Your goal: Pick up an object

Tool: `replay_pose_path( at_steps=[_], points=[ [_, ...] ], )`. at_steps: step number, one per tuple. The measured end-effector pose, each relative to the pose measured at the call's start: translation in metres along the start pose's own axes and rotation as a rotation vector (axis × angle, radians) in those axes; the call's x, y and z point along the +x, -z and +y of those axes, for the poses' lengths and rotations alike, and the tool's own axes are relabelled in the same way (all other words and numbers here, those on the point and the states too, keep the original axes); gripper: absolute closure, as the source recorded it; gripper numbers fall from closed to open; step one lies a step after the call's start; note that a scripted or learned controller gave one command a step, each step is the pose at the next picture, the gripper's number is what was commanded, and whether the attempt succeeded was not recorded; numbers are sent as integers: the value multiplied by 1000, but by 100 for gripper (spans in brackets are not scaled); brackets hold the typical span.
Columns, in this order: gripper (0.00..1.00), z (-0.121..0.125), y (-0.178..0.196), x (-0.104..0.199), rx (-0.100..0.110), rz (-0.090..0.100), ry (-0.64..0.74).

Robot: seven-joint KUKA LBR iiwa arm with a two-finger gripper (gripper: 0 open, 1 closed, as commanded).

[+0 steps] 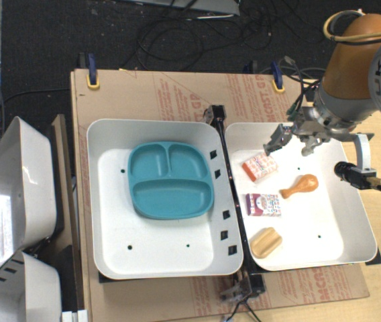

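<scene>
Objects for picking lie in the right bin (351, 240), at the right of the frame: a red-and-white carton (259, 167), a pink-and-white printed box (263, 204), a wooden-looking drumstick toy (300, 186) and a tan bread-like piece (265, 242). My gripper (277, 140) hangs at upper right, just above the carton, fingers spread with nothing between them. I judge the pick not yet made; closing on an item and lifting remain. A teal divided plate (171, 180) sits in the left bin (106, 247). Red lettering on the cardboard sheet (177, 94) beneath runs upside down, too faint for me to read; the box labels are illegible.
</scene>
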State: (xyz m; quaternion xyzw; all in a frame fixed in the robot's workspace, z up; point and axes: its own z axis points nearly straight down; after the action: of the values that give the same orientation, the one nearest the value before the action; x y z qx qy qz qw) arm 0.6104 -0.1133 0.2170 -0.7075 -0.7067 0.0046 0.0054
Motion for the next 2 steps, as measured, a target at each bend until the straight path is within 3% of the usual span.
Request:
replay_pose_path(
  at_steps=[1, 2],
  points=[
    [0, 3, 9, 0, -14, -1, 2],
    [0, 3, -33, 0, -13, -2, 0]
  ],
)
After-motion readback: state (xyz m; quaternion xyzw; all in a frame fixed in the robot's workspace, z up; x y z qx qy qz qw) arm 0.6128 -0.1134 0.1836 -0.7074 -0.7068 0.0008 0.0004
